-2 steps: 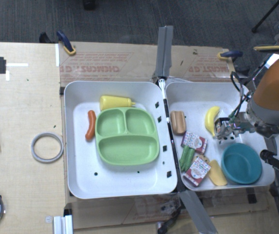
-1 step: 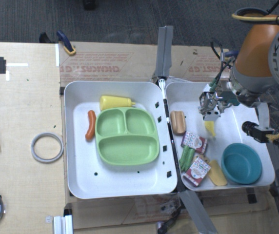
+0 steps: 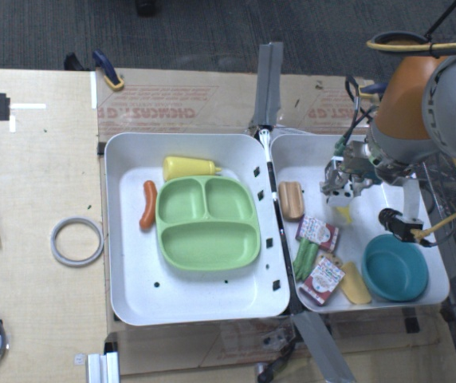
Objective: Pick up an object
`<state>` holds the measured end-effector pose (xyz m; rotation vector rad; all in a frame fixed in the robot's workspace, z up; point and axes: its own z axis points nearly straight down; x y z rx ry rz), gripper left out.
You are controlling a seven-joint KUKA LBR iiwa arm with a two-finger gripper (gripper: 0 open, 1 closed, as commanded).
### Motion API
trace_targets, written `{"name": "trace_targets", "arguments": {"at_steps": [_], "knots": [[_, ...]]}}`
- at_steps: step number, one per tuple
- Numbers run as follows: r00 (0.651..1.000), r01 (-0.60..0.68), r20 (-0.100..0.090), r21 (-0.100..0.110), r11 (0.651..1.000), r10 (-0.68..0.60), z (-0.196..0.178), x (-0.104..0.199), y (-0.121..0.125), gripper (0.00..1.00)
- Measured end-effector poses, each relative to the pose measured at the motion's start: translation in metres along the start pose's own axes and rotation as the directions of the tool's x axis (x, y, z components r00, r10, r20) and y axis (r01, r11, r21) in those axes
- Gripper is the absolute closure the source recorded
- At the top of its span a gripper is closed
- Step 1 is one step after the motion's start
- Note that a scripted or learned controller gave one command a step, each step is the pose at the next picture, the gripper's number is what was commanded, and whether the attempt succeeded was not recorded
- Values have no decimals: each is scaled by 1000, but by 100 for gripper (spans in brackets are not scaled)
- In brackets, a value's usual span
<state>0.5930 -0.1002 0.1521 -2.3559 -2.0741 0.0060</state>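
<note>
At the near edge of the worktop [image 3: 37, 174] the right bin [image 3: 443, 294] carries a teal bowl [image 3: 395, 268] in its near right corner, with a yellow piece [image 3: 355, 286] just beside it and a red-and-white packet [image 3: 322, 280] toward the bin's near left. A green pod-like item [image 3: 305, 258] lies along the left wall, and a second small packet [image 3: 316, 232] sits just beyond it. Farther in, a tan bread-like roll [image 3: 292, 199] rests by the left wall.

The end effector [image 3: 341, 183] hangs over the middle of the right bin, above a small yellow object [image 3: 342, 211]; whether its fingers are spread or closed cannot be told, and nothing is seen between them.

The left bin [image 3: 124, 286] holds a green divided plate [image 3: 208, 222] at its centre, an orange sausage-like piece [image 3: 147, 204] touching the plate's left rim, and a yellow bottle-shaped toy [image 3: 188, 167] at the plate's far edge.

On the bare worktop left of the bins lies a grey ring [image 3: 76, 240].
</note>
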Motion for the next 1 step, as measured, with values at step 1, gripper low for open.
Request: {"name": "trace_targets", "arguments": {"at_steps": [1], "knots": [[997,72,0,-2,997,-72,-68,13,-51,100]]}}
